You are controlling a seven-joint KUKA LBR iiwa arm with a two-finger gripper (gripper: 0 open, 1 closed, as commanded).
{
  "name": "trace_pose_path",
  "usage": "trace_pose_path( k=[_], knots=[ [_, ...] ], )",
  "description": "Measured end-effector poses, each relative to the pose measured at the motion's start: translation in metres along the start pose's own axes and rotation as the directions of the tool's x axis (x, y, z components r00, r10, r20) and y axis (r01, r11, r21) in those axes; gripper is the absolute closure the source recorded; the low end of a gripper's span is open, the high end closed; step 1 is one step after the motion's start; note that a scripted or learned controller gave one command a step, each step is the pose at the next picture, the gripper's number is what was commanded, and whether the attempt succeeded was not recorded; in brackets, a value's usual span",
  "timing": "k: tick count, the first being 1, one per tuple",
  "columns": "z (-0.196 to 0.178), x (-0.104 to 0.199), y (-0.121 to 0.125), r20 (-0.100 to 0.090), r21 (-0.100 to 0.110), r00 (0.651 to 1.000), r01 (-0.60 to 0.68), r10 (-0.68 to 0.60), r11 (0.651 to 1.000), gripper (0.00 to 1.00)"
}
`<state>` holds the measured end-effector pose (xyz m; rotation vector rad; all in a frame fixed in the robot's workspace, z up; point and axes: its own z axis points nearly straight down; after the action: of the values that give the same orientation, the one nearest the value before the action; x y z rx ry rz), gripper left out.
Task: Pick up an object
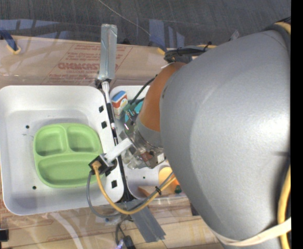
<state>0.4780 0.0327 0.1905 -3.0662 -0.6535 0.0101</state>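
Arm [229, 134] over right bin [141, 183].
Green divided tray [66, 154] lies in left bin [16, 113]; gripper state cannot be told.

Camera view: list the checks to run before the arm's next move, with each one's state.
1. Gripper fingers visible: cannot tell; the arm covers them.
2. Object held: cannot tell.
3. Right bin contents in sight: not ok, mostly hidden; a white carton with blue and orange print and orange items peek out.
4. Green divided plate lying flat in left bin: ok.
5. Yellow cable clear of bins: not ok, loops over the divider's front end.
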Motion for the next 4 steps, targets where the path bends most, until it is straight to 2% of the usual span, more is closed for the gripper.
trace_pose_path(
  k=[1,2,3,4],
  knots=[
    [-0.009,0.001,0.0,0.003,0.003,1.0,0.008,-0.008,1.0,1.0],
    [-0.083,0.016,-0.04,-0.003,-0.007,0.944,0.329,-0.329,0.944,1.0],
    [-0.071,0.026,-0.063,-0.005,-0.006,0.978,-0.21,0.21,0.978,1.0],
    [-0.029,0.012,-0.007,0.002,-0.004,0.986,-0.166,0.166,0.986,1.0]
  ],
)
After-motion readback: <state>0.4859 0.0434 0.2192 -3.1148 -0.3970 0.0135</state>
